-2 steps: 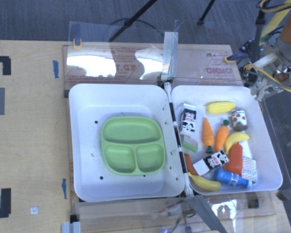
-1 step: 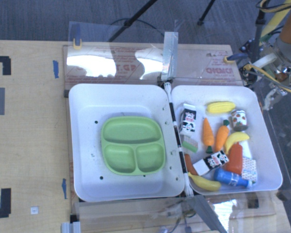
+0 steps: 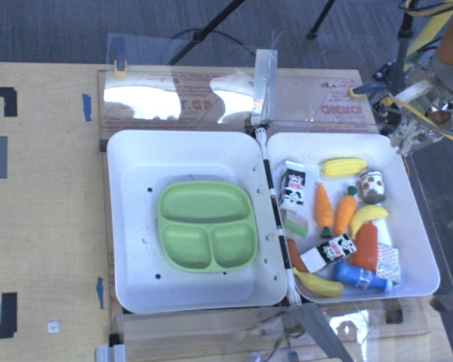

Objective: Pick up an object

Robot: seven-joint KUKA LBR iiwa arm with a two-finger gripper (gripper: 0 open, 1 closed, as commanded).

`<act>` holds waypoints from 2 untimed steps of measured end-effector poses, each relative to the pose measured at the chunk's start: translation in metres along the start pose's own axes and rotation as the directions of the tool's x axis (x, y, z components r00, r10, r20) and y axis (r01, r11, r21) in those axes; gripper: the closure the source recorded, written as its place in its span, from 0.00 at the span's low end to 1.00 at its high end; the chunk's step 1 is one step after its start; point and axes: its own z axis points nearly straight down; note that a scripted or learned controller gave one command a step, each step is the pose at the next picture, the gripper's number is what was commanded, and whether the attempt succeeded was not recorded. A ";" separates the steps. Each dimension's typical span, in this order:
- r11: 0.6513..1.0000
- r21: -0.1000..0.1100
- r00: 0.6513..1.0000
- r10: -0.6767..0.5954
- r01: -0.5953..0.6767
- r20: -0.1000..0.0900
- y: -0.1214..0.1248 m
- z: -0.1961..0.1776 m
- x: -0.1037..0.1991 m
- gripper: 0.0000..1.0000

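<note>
The right white bin (image 3: pixel 426 259) holds several toy foods. Among them are a yellow corn cob (image 3: pixel 343 167), a cow-print carton (image 3: pixel 293 185), two orange carrots (image 3: pixel 324 204) (image 3: pixel 345 211) and a round brown and white piece (image 3: pixel 371 186). A yellow banana (image 3: pixel 368 215), a red bottle (image 3: pixel 366 246), a blue bottle (image 3: pixel 360 277), a small cow-print box (image 3: pixel 334 248) and a second banana (image 3: pixel 318 283) lie nearer the front. My gripper (image 3: pixel 414 134) hangs at the bin's far right corner, above the rim and apart from every object, with cables around it.
The left white bin (image 3: pixel 128 202) carries a green divided plate (image 3: pixel 208 225). A clear plastic wall (image 3: pixel 264 89) rises behind both bins. The wooden bench (image 3: pixel 38 225) stretches to the left. Tripod legs cross the dark floor behind.
</note>
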 end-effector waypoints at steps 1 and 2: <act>1.000 0.001 1.000 0.000 0.000 0.001 0.000 0.000 0.000 0.00; 0.998 0.000 0.998 -0.067 0.067 -0.006 -0.044 0.127 0.025 0.00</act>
